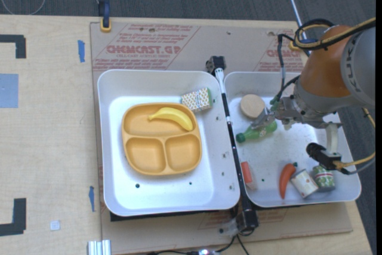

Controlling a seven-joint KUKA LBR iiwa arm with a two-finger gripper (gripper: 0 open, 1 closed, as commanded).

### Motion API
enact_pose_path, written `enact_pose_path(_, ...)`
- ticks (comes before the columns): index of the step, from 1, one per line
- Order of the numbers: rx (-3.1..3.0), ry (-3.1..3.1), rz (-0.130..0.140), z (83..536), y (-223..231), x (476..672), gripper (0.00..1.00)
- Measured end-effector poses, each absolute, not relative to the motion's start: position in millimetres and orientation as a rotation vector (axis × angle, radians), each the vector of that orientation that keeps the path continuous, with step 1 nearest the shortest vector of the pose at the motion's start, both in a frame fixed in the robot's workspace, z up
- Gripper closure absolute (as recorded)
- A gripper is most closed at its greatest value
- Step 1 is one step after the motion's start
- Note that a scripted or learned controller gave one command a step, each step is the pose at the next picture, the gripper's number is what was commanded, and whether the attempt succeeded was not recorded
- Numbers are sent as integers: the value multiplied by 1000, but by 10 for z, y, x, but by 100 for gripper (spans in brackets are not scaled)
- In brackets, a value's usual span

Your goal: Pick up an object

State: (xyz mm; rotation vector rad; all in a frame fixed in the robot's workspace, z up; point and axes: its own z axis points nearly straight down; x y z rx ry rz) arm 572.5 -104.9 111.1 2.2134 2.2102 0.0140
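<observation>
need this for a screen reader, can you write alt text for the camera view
A grey and orange robot arm reaches from the right into the right white bin, its gripper at a green bottle near a tan disc, a carrot and small cans. The left bin holds an orange divided plate with a banana.

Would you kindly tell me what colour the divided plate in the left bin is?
The divided plate is yellow-orange, shown clearly in the camera view.

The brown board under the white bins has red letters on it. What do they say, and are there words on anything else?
"CHEMCAST" in big red letters on the brown board; the smaller red lines around it are too blurred to read.
Red print repeats on the board's right part, too blurred to read.
The small can has a label, too small to read.
</observation>
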Motion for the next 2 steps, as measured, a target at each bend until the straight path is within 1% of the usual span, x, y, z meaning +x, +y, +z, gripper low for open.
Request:
enact_pose_path(1, 2207, 2201, 24, 1073, -1035, 5640, 0)
enact_pose_path(2, 2203, 2193, 28, 1054, -1046, 5527, 0)
